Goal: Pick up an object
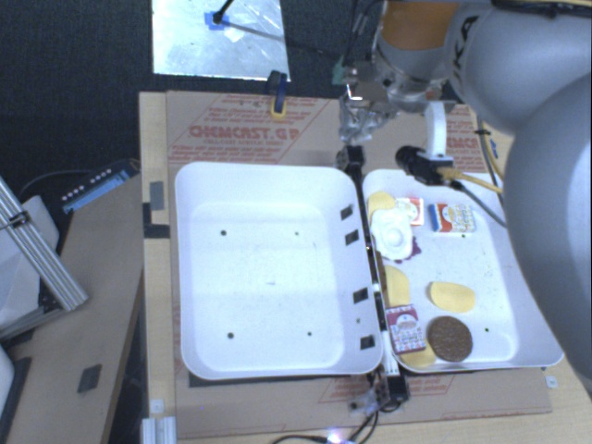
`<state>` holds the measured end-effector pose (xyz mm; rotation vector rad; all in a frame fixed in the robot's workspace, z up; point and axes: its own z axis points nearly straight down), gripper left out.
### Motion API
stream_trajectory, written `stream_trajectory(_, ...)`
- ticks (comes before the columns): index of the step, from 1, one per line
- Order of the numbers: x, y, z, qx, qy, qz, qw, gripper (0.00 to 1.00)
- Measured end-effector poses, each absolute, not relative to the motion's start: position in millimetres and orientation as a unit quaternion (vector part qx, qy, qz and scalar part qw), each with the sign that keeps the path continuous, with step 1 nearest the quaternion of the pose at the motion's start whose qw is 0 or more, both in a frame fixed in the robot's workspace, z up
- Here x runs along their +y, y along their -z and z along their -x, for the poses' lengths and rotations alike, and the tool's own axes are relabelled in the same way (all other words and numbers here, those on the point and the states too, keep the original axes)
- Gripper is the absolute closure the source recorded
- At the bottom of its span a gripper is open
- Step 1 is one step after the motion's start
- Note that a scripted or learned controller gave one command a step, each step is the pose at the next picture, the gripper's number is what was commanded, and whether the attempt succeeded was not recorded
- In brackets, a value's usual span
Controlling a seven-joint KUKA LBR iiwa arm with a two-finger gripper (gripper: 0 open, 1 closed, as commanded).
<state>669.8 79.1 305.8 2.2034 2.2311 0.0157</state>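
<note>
Arm (518,91): grey, orange band at top centre-right of frame, fills the right side.
Gripper (354,135): hangs at upper centre, above the far end of the seam between the two bins; too small and cluttered to tell its state, nothing seen in it.
Left bin (268,271): white, centre-left of frame.
Right bin (490,276): white, right of centre, holds all the objects.
Fried egg (392,234): near the bin's upper left.
Red-and-white packet (453,217): upper middle.
Yellow chip (451,295): lower middle.
Brown cookie (450,338): lower edge, just below the chip.
Red box (406,328): lower left, beside the cookie.
</note>
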Motion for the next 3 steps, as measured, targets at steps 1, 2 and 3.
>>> stream_trajectory(1, 120.3, -440.7, -669.0, 0.711, -0.0081, -0.703, 0.005, 1.0)
stream_trajectory(2, 186.3, -446.0, -651.9, 0.711, -0.0019, -0.704, 0.0, 1.0)
stream_trajectory(3, 237.9, -441.8, -618.0, 0.71, -0.0007, -0.704, -0.001, 1.0)
